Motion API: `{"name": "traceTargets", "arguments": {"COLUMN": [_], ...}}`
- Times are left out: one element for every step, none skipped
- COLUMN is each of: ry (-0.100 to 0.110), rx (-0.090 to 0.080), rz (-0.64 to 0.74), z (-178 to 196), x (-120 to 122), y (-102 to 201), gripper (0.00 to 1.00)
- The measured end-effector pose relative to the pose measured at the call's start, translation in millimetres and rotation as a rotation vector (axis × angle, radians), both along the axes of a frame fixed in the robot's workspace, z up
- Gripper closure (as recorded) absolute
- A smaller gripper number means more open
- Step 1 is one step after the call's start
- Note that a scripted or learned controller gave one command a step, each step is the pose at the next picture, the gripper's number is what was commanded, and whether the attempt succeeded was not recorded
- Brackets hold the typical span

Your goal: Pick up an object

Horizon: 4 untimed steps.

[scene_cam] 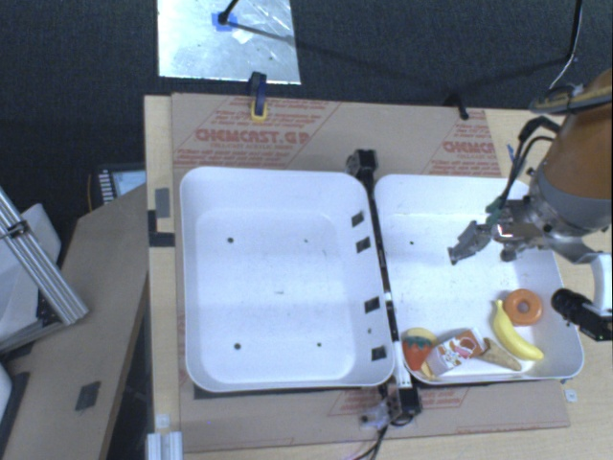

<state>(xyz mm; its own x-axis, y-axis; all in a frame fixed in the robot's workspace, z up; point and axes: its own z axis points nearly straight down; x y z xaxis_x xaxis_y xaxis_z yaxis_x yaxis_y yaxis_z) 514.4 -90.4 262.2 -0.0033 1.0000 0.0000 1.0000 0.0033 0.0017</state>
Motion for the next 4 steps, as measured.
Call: {"name": "traceTargets", "arguments": {"ry": [-0.004, -0.013, -0.013, -0.006], "rx": [-0.003, -0.001, 0.0, 0.002], "rz": [-0.007, 0.006, 0.007, 0.008], "z": [28.8, 139.3, 232.5, 275.5], "x": [-28.1, -26.2, -27.1, -27.7], "y": [-49.7, -3.3, 43.0, 107.8], "gripper": [0.0, 0.0, 0.0, 0.0]}}
